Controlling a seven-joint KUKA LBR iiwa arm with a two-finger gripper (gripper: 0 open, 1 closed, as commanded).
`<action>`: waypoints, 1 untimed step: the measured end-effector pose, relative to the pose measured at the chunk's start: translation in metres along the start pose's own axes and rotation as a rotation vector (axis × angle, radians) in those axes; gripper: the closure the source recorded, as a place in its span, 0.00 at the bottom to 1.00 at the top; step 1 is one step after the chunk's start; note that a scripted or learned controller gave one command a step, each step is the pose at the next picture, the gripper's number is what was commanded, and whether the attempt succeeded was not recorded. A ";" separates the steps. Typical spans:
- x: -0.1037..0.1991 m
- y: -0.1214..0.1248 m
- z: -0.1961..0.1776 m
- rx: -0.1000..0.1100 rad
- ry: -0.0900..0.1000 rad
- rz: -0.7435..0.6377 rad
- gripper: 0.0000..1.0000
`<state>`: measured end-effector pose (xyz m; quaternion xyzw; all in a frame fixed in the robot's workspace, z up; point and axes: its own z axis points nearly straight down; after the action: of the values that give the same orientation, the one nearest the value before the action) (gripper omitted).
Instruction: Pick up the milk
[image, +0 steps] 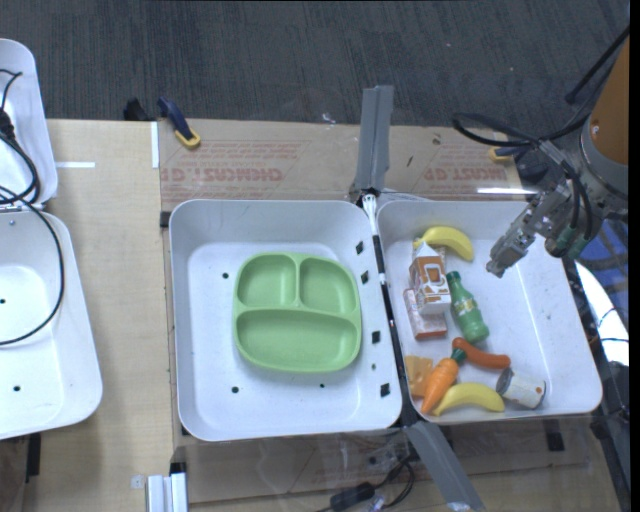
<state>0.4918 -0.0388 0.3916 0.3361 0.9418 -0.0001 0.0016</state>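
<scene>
- The milk (429, 283) is a small carton with a white and orange face, lying in the right bin (560, 330), near its left wall, with a yellow banana (448, 240) just above it and a green bottle (466, 309) touching or nearly touching its right side.
- It looks like a light toy carton, stiff and boxy, with flat sides that should give the claw (502, 259) a fair purchase; I'd take it across the narrow width, mid-body.
- The bottle crowding its right flank leaves little room for a finger there, so that side may be awkward.
- The claw hovers over the bare right part of the same bin, apart from the milk, with nothing in it; whether it is spread or closed I cannot tell.
- The carton's lower end blurs into a pinkish-white block; I cannot say where one ends.
</scene>
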 end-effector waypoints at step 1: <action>0.006 -0.013 0.054 0.000 0.002 -0.382 1.00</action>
<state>0.4789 -0.0448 0.3374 0.1511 0.9885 -0.0001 0.0005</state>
